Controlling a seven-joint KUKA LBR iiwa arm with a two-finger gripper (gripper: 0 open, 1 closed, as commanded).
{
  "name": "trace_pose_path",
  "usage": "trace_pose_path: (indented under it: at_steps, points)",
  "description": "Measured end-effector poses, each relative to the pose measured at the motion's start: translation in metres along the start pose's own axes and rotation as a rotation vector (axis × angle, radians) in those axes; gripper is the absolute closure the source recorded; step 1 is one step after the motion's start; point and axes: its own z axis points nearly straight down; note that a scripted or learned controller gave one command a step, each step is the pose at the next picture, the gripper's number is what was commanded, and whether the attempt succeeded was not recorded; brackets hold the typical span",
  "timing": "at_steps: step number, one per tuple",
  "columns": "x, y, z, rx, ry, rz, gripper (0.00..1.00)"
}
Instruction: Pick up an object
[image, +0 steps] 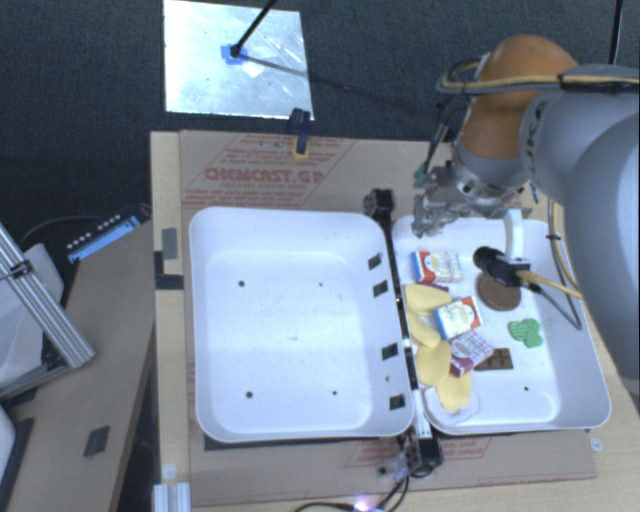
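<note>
We see the gripper (428, 222) hanging over the far left corner of the right bin (570, 395), just above a small white carton (437, 265); whether its fingers are spread or pressed together we cannot tell. Nearby lie yellow pieces (428, 330), a second carton (458, 318), a brown disc (498, 293), a green piece (525, 332) and a dark wrapped bar (478, 352). The left bin (215, 235) sits alongside on the tabletop (165, 200).

The arm (580, 110) runs off the right edge; the pincer (428, 222) fingertips are too blurred to read.
</note>
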Motion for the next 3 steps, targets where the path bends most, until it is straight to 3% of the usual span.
trace_pose_path:
  at_steps: [1,2,3]
  points:
    - [0.042,-0.001,-0.218,-0.021,-0.003,0.005,1.0]
    - [0.075,-0.002,-0.051,0.012,-0.003,0.007,1.0]
    - [0.138,0.001,-0.066,-0.004,-0.002,0.004,1.0]
